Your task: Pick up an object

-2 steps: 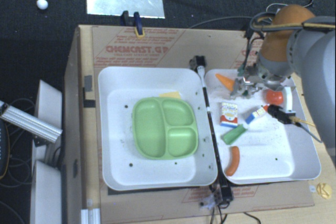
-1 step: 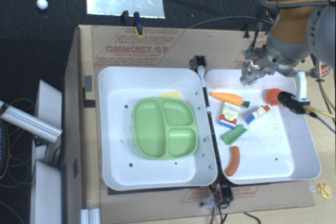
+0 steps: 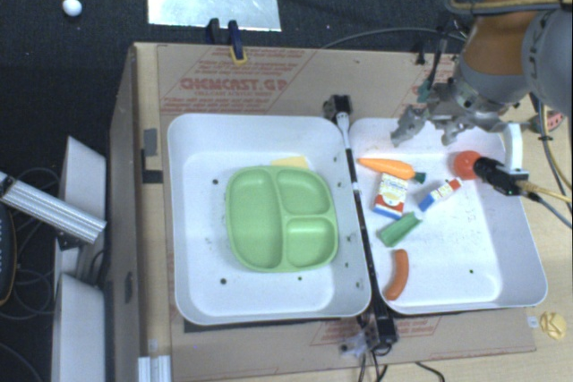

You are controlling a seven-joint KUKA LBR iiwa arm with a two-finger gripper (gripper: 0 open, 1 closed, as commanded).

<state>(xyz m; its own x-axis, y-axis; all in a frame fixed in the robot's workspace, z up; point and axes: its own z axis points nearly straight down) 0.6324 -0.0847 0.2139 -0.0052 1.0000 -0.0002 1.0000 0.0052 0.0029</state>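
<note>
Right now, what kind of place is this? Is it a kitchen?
Probably not a kitchen, more likely a robot lab. A grey and orange robot arm reaches over two white bins on a bench, cables trail about, and the food, like the carrot and sausage, looks like toys.

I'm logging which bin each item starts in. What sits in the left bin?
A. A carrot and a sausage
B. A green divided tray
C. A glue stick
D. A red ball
B: the green divided tray lies in the left bin, while the carrot and sausage lie in the right bin.
</note>
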